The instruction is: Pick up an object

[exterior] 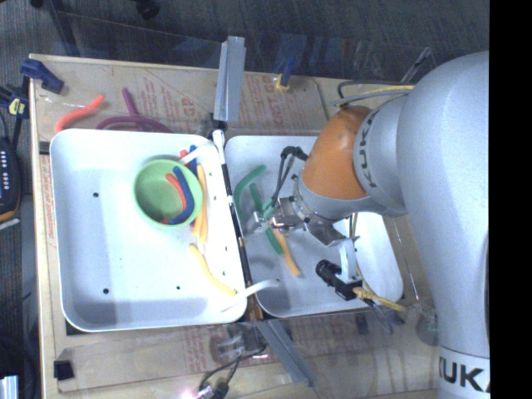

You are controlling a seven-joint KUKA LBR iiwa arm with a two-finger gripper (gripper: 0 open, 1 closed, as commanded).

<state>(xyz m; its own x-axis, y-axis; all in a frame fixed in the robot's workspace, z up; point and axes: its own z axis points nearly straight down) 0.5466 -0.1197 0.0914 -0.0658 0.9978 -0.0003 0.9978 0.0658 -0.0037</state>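
The gripper (268, 217) was down inside the right bin (378, 264), at its left half, with the arm (391, 165) and its orange band (332, 160) bent over the bin from the right. Whether the tool was released, clenched or grasping could not be told: the wrist body covered most of it and the tip area was small and cluttered.

Directly around the tip lay several thin strips: a dark green curved strip (247, 181) just up-left of it, a green strip (273, 238) beneath it, and an orange strip (288, 256) running down and right from it. Judgement: the tool was placed low among these because one of them was the intended pick; which one was unclear, and none could be confirmed as gripped.

A black part with a yellow cable (332, 278) hung from the arm over the lower part of the right bin.

The left bin (91, 256) held a green bowl (163, 191) with red and blue strips in it, and yellow strips (209, 273) lay along its right side toward the divider, well clear of the tool.

Much of the right bin's floor was hidden under the arm; its contents there were unknown.
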